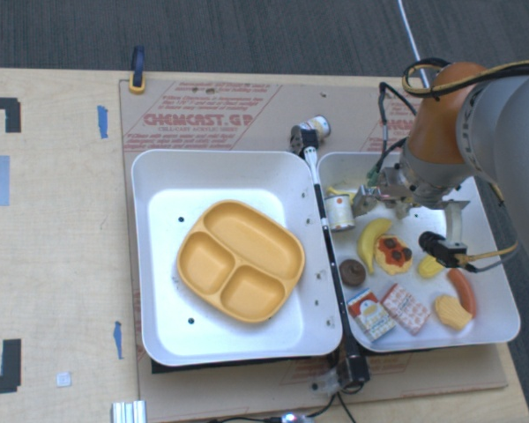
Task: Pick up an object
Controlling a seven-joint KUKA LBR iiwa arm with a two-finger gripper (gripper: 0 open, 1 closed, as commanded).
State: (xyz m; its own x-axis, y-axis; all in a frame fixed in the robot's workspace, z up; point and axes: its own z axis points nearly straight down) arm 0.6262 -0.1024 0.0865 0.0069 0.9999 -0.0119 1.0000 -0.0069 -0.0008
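Note:
My gripper (404,203) hangs over the back of the right bin (508,324), under the grey wrist and its orange band. Just below it lie a yellow banana (368,241) and a toy pizza slice (393,254). A small white cup (339,211) sits to the gripper's left, by the bin's left wall. Nearer the front are a brown round piece (353,273), a yellow lemon-like piece (429,268), a sausage (463,290), a yellow bread-like piece (451,312) and two small cartons (370,315) (407,308). The wrist hides whatever is directly beneath it.
The left bin (159,192) holds a yellow three-compartment plate (241,261). A ridge between the bins runs along (324,236). Cables trail from the arm over the right bin's right side. A small black and white device (307,134) sits behind the bins.

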